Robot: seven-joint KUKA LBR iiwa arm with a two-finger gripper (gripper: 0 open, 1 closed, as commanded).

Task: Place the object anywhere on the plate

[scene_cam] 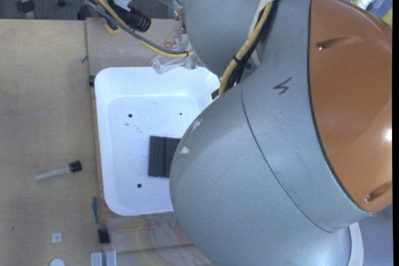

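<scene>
Grey shell and an orange band come first, for my own arm bulks nearest the camera and covers the right side of the scene. It bends in a tight fold: the broad lower link sweeps up from the bottom, a second rounded link sits above it, and a yellow cable runs along the joint between them. Below and to the left lies the white bin, its right part covered by my arm. On its floor rests a dark flat block, lying free, touching nothing but the bin and partly tucked under the edge of my link; I take it for the object I am meant to move. Beside the bin, on the pale wooden table, a small tube with a black cap lies well apart from the work. Farther off, past the bin's upper rim, what I take for my pincer hangs near that rim, well away from the block. Whether it is released or clenched I cannot tell, as the part is too small and blurred, and nothing shows it grasping the block. So I judge the task barely begun: the pick is not yet made, and the placing on the plate is all left to do.
</scene>
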